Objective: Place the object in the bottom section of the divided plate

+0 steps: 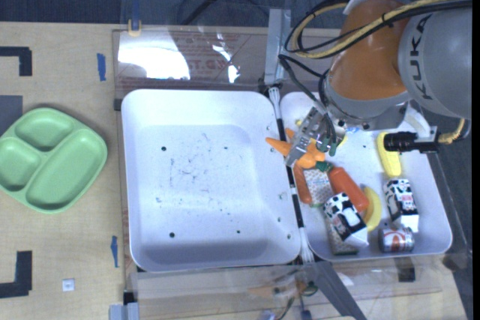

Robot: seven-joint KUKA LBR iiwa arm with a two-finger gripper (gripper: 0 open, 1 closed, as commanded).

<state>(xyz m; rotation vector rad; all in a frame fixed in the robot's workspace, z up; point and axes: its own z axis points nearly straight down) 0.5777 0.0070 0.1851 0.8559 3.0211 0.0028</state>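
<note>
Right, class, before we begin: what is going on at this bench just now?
A grey robot arm reaches in from the right and has its gripper low over the right bin, among a heap of toy food that includes a carrot, a black-and-white carton and a small can. The green divided plate sits on the bench to the left of the left bin, with nothing in its sections.

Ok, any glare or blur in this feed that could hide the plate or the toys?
Camera view: strong glare on the clear panel behind the left bin; the green divided plate is evenly lit and sharp; the gripper and the toy pile under it look soft and partly shadowed by the arm.
</note>
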